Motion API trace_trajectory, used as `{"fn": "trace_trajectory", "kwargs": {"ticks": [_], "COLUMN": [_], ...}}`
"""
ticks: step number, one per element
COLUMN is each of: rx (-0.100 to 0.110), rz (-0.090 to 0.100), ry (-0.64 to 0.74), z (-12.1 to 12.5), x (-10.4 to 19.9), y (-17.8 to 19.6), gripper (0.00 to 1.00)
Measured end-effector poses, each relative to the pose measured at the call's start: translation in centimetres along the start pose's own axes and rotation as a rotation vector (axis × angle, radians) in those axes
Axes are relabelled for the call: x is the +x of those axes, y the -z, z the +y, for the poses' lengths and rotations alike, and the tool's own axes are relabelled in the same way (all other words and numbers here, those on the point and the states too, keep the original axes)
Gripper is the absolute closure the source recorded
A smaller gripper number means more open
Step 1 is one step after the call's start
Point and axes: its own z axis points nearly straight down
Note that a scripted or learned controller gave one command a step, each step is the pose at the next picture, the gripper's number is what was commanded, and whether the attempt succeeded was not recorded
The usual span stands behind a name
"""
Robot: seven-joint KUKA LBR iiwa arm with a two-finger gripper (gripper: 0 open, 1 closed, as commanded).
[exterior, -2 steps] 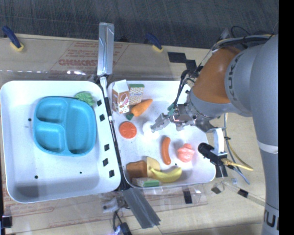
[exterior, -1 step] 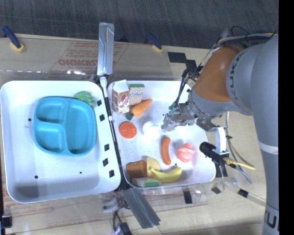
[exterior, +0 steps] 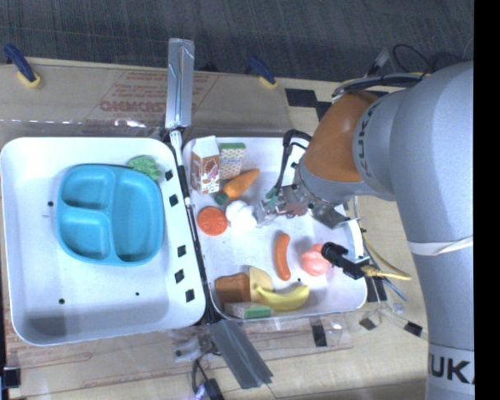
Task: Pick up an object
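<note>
Gripper (exterior: 271, 209) is sitting low over the middle of the right bin (exterior: 350, 300), wrist coming in from the bin's right side under the orange band. Can't tell from this angle how the gripper is set; nothing is visibly held. Nearest candidate is the white ball (exterior: 240, 216), lying just beside the tip on the side toward the divider between the 2 bins, looking close to touching. Round, so no long axis to line up with; my read is the coming move is turning on that short sideways offset, tip needing to shift toward the divider before closing. The orange disc (exterior: 212, 221) is sitting just beyond the ball, touching or nearly so, so a sloppy close could be catching both. The carrot (exterior: 242, 182) is lying toward the far edge from the tip, long axis slanting from the far edge toward the divider. The sausage (exterior: 282, 256) is lying toward the near edge from the tip, long axis running roughly far-to-near, also reachable. Further out: pink piece (exterior: 314, 261) near the right wall, banana (exterior: 282, 296) and brown piece (exterior: 232, 287) along the near edge, 2 small cartons (exterior: 205, 167) at the far edge near the divider. Left bin (exterior: 17, 232) is carrying the blue divided tray (exterior: 111, 212), well apart from the tip.
</note>
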Motion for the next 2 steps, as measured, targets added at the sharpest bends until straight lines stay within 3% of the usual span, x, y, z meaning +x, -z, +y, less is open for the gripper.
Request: {"fn": "trace_trajectory", "kwargs": {"ticks": [1, 2], "rx": [0.002, -0.002], "rz": [0.002, -0.003], "ry": [0.028, 0.210], "z": [-0.4, -3.8], "x": [0.1, -4.6], "y": [0.0, 13.8], "gripper": [1.00, 1.00]}}
